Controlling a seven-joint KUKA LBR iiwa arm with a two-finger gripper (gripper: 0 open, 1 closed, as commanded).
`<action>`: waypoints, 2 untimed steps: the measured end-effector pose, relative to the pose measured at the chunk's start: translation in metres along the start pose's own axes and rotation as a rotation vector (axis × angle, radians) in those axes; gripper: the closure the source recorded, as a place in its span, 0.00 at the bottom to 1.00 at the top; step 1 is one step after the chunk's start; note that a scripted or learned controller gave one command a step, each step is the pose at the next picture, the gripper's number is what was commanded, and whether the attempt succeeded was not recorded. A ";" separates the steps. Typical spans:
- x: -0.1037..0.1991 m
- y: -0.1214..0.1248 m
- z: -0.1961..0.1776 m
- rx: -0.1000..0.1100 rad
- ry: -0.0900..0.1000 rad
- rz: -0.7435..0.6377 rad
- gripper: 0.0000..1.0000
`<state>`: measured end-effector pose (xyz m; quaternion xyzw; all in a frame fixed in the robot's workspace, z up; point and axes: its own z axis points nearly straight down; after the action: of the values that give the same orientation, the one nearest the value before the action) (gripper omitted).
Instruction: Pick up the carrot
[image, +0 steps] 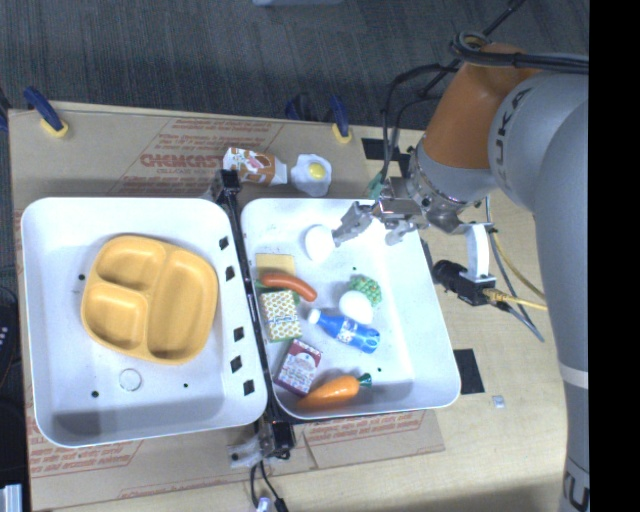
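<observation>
On the left, a shallow white plastic bin (50, 300) holds a yellow divided tray (148, 296) with rounded compartments. Above the gap between the two bins, on the brown cardboard-covered counter (180, 150), lie a small orange-and-white carton (250, 166) and a yellow-and-white toy fried egg (312, 173).

The right white bin (425, 330) carries the small toys. Along its left side sit a pale yellow block (275, 264), a red-orange sausage (289, 286), a checkered yellow snack packet (281, 315) and a red box (298, 367). The orange plastic carrot with a green top (329, 391) lies on its side along the bin's near wall, just right of the red box. Farther in are a blue-and-white bottle (345, 330), a white egg (355, 305), a green netted item (366, 289) and a white ball (318, 241) near the far wall.

The grey arm's gripper (374, 226) hangs over the far right part of that bin, its fingers (350, 224) spread apart with nothing between them. The carrot lies well apart from them, at the opposite, near end of the bin.
</observation>
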<state>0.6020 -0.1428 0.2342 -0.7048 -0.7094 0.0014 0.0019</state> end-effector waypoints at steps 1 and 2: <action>0.043 0.025 0.141 0.002 0.000 0.002 0.00; 0.043 0.025 0.131 0.003 -0.001 -0.002 1.00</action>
<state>0.6264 -0.0998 0.1036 -0.7042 -0.7100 0.0026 0.0027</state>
